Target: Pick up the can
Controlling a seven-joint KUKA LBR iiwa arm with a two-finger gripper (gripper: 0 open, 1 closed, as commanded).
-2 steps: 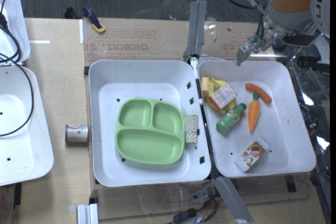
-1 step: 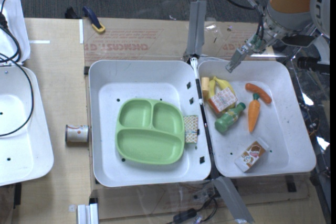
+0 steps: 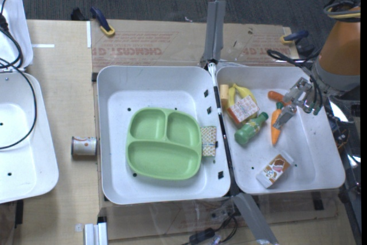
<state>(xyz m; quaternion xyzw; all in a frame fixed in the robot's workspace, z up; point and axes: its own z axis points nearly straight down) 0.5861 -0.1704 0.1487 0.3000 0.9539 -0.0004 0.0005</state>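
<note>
a small carton (image 3: 274, 170) is seen nearest in the right bin (image 3: 321, 175), then a green bottle (image 3: 250, 129) and a carrot (image 3: 276, 126). the can (image 3: 84, 147) is lying on the bench outside, left of the left bin (image 3: 109, 140). the gripper (image 3: 300, 101) is hung over the right bin, fingers spread, nothing gripped.

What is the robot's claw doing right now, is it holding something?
Gripper: above the right bin, close to the carrot; open or shut cannot be told.
</note>
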